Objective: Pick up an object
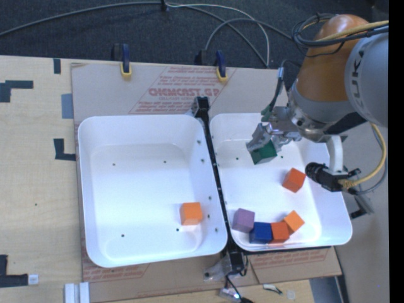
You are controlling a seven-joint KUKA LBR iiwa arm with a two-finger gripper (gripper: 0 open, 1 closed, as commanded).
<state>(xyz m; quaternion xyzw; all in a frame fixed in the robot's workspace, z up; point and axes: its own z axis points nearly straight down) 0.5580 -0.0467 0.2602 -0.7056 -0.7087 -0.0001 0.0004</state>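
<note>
The tool (268,139) hangs over the upper part of the right bin (328,232) with a green block (264,151) between its fingers, clear of the bin floor as far as the slanted view lets one judge. To do this step well, raise it straight and slowly, keeping the grip firm so the tilted block does not slip. The loose orange cube (293,180) lies near; the purple cube (243,219) and blue cube (261,233) sit well apart.

Glossy smooth white plastic: both bins (145,131). Beneath these bins, matt brown cardboard sheet (177,87), printed red. Beyond that sheet's far edge, dark matt carpet-like floor (76,17).
</note>
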